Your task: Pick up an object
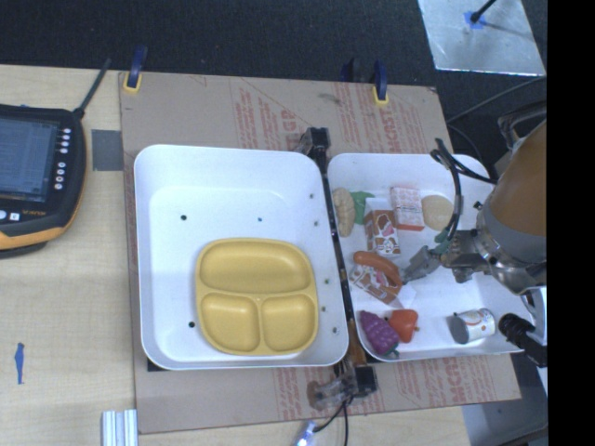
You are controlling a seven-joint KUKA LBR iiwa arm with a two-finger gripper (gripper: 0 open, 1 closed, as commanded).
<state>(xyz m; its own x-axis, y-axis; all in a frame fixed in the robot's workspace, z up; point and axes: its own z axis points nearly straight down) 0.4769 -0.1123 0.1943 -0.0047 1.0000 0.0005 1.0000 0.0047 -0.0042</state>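
The right white bin holds several toy foods: a beige bread piece, a brown packet, a pink and white carton, a pale round item, a hot dog, purple grapes, a red-orange piece and a white can. My gripper hangs low over the middle of this bin, just right of the hot dog and below the carton. I see nothing held in it. The arm covers the bin's right side.
The left white bin carries a yellow three-compartment tray. An orange and black tablet controller lies at the bench's left edge. Clamps pin the cardboard sheet at the back.
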